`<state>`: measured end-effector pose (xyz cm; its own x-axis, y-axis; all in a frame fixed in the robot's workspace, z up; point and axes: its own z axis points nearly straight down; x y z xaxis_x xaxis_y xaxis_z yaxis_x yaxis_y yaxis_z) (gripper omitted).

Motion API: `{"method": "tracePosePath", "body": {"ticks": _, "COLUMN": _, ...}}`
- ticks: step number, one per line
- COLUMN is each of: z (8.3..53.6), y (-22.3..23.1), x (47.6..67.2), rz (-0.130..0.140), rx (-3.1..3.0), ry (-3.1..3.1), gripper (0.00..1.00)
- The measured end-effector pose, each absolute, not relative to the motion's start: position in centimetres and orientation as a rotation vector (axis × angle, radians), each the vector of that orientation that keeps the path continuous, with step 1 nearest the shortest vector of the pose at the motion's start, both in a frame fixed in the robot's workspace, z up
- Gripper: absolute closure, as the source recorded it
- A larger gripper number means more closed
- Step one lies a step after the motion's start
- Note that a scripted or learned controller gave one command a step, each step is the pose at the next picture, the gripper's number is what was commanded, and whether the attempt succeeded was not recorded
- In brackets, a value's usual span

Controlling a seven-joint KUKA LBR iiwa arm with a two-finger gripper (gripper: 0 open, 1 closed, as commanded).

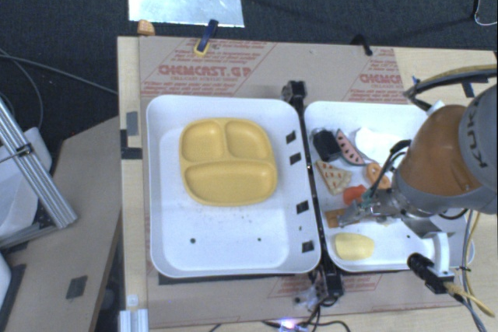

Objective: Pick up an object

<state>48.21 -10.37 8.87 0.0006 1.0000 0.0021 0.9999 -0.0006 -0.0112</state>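
Arm: we see the grey arm (451,159) coming in from 3 o'clock, over the right bin (323,114).
Gripper: the gripper (352,215) sits low in that bin; honestly we can't tell its state.
Objects: waffle wedge (334,177) at its 11 o'clock, pale yellow piece (354,246) at 6 o'clock, black item (324,142) farther toward 11.
Left bin: the left bin (233,245) has a yellow divided plate (228,161).

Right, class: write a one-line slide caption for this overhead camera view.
Robot arm reaches into the right bin of toy food; a yellow divided plate sits in the left bin.
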Motion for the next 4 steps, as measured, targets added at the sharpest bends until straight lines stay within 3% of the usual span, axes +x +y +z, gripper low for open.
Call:
{"method": "tracePosePath", "body": {"ticks": 1, "z": 18.9, "y": -5.6, "x": 48.9, "rz": -0.011, "rx": -2.216, "ry": -2.235, "gripper": 0.0}}
{"method": "tracePosePath", "body": {"ticks": 2, "z": 18.4, "y": -2.6, "x": 48.7, "rz": -0.004, "rx": -2.213, "ry": -2.23, "gripper": 0.0}}
{"method": "tracePosePath", "body": {"ticks": 3, "z": 26.8, "y": 3.5, "x": 48.9, "rz": -0.016, "rx": -2.211, "ry": -2.239, "gripper": 0.0}}
{"method": "tracePosePath", "body": {"ticks": 4, "z": 27.5, "y": 3.1, "x": 48.9, "rz": -0.008, "rx": -2.215, "ry": -2.233, "gripper": 1.0}}
